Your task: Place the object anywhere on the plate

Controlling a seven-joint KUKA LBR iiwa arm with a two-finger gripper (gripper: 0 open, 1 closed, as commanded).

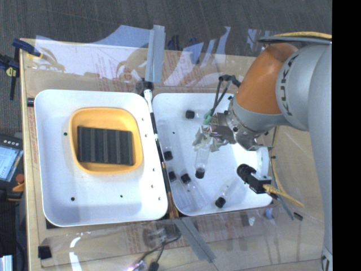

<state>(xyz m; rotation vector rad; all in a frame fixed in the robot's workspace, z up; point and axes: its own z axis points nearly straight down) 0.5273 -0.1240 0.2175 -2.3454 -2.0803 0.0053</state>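
The yellow plate (105,117) with a dark ridged centre lies in the left white bin (51,196). Several clear vials with black caps lie scattered in the right white bin (248,208). My gripper (207,139) hangs over the middle of the right bin, far right of the plate. One clear vial (200,162) stretches from just under the gripper down to its black cap. Whether that vial is gripped or lying on the bin floor is unclear.
Other vials lie at the bin's back (190,114), along its left wall (167,154), and near its front (220,201). A raised divider (153,130) separates the two bins. The arm's orange band (259,83) and grey body cover the right side.
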